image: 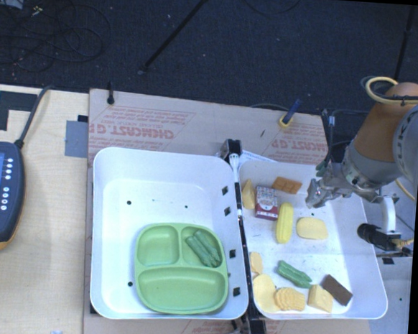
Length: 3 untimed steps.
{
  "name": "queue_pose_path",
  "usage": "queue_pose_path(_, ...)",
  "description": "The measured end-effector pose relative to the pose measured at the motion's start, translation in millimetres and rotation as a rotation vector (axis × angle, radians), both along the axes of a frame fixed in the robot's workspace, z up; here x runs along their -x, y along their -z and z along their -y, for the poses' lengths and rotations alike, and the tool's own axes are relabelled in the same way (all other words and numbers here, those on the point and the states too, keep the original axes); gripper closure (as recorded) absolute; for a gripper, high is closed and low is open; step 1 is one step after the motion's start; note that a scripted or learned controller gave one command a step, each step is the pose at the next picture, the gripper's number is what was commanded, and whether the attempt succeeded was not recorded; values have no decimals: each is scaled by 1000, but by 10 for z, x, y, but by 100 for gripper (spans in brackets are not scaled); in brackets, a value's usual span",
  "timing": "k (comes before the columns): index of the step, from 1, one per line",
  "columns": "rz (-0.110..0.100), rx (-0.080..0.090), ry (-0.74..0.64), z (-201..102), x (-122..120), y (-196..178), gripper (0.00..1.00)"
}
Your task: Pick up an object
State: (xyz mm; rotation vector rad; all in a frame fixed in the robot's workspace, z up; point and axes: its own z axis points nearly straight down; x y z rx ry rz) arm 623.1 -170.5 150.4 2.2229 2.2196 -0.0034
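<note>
Gripper (321, 194) low over the right bin's (371, 301) far edge, finger state unclear, cardboard-covered bench (162, 123), dark cabled floor (204, 40) behind

Two white bins stand side by side on the tabletop (42, 272). The left bin (120, 192) holds a green divided tray (158, 281) with a green bean pod (203, 248) in its upper right compartment. In the right bin (362, 283), the claw (318, 195) hangs just above a pale yellow piece (311, 228), near the corn cob (284, 223) and a red-white packet (267, 202).
</note>
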Motion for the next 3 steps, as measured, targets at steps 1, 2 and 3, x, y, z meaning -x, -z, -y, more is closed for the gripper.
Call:
queue_pose_path(1,16,7,-3,-459,-144,462,0)
queue_pose_path(2,-4,-3,1,-744,333,256,0)
queue_pose_path(3,0,-3,-1,-732,921,634,0)
